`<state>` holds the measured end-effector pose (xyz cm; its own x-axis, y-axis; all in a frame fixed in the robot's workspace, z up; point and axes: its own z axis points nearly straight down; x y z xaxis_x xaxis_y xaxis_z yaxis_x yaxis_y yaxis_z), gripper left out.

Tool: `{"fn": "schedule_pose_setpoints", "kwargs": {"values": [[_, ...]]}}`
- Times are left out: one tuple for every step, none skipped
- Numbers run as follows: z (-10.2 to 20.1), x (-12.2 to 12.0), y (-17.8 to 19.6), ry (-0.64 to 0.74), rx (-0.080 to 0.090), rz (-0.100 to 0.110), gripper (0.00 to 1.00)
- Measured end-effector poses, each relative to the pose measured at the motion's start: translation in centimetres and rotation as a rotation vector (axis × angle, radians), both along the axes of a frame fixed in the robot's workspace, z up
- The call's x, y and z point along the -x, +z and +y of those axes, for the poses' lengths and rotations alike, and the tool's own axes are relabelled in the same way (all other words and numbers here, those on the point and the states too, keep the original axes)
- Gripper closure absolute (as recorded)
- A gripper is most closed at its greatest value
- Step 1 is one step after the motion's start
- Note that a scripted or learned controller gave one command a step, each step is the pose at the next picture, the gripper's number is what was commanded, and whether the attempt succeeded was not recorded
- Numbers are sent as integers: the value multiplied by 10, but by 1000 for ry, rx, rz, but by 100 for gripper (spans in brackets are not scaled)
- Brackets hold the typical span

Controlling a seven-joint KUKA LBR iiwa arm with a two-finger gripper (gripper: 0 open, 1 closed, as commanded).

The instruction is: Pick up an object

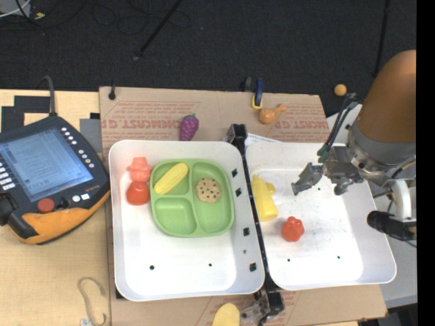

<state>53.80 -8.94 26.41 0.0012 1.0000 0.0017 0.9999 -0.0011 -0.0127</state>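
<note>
Two shallow white bins sit side by side on the tabletop (61, 277). The left bin (178, 270) carries one green divided plate (192, 199) with three compartments: one holds a yellow corn cob (170, 177), one a round cookie (209, 190), and the lower one is bare. One orange-red figure (138, 181) stands just beside the plate's left edge.

The right bin (340, 263) holds two items: one yellow block (264, 197) against the bin's left wall and one red pepper-like toy (293, 229) near it, toward the bin's middle.

One grey arm with an orange band (391, 100) reaches in from the right. Its jaws (323, 180) hang over the upper part of the right bin, apart from both items there, with nothing seen between them; whether they are spread or pressed together cannot be told from this view.

Behind the bins lies one sheet of printed cardboard (149, 114) bearing one purple grape cluster (189, 127) and one orange pear-shaped toy (270, 114); one small orange ball (340, 89) lies farther right. One yellow object (226, 314) lies in front of the bins.

One control pendant (47, 178) with a screen rests on the tabletop at left. The floor beyond is dark carpet (272, 32) crossed by cables (102, 9).
</note>
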Motion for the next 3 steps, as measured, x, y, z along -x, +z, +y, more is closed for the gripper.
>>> {"fn": "schedule_pose_setpoints", "kwargs": {"values": [[0, -2, 6, 2, 2, -11, 0], [5, 1, -58, 2, 0, -3, 0], [8, -4, -104, 2, 0, -5, 0]]}}
